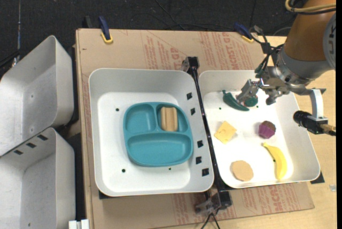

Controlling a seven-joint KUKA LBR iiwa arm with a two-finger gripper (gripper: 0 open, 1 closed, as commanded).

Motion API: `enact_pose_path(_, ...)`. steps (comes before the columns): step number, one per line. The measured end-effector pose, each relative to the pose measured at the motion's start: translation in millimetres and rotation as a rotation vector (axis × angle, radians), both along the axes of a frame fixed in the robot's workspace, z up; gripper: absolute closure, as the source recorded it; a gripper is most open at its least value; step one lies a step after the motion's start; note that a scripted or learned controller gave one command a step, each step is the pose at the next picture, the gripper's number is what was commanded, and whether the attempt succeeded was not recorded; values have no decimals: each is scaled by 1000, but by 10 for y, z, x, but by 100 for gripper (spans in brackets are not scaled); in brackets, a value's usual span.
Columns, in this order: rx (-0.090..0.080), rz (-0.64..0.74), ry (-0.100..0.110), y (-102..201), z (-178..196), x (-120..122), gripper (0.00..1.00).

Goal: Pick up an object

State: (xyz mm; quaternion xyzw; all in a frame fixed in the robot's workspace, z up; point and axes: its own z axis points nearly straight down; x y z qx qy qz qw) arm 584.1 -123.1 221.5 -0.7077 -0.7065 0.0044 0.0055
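Observation:
My gripper (pixel 260 94) hangs over the far part of the right bin (pixel 310 140), its two fingers spread apart with nothing between them. Just left of its left finger lies a dark green curved piece (pixel 234 101) on the bin floor. Below it, on the same floor, lie a yellow cheese wedge (pixel 225 132), a purple round fruit (pixel 267 129), a yellow banana (pixel 277 160) and a tan round cookie (pixel 242 170).
The left bin (pixel 104 116) holds a teal divided plate (pixel 158 134) with a tan bread piece (pixel 169 118) in its upper right compartment. A black divider with clips (pixel 200 126) runs between the bins. A white container (pixel 32 116) stands off the bench at left.

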Motion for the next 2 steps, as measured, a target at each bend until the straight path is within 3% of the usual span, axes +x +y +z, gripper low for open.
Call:
enact_pose_path(1, -2, 3, -14, 4, 74, 28, 0)
enact_pose_path(2, -1, 1, -8, 38, -566, 26, 0)
